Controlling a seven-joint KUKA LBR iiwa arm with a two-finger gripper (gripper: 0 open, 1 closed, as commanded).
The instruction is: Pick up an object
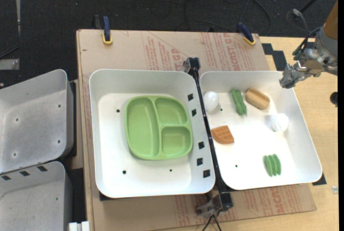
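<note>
One gripper (288, 78) at the far right, hanging over the upper right corner of the right bin (306, 138), at the rim. Nothing between its fingers; too small and blurred to tell if they're parted or together. Arm (327, 44) comes in from the right edge, grey.

Six items in the right bin, all lying loose, none touching the gripper. Nearest it: bread roll (257, 99), tan, near the bin's top edge. Just left of the roll, a green pod (238, 102), lying lengthwise. Further left, white egg (210, 100) up against the divider side. Below the roll and right, a white lump (278, 122), shape unclear. Lower left of centre, orange wedge (223, 135), near the divider. Bottom right, second green piece (272, 165), ridged, well apart from the others.

Left bin (102, 133) holds a green tray (159, 127), three compartments, sitting flat in the middle. Both bins sit side by side on a cardboard sheet (161, 50) clamped at the top.
</note>
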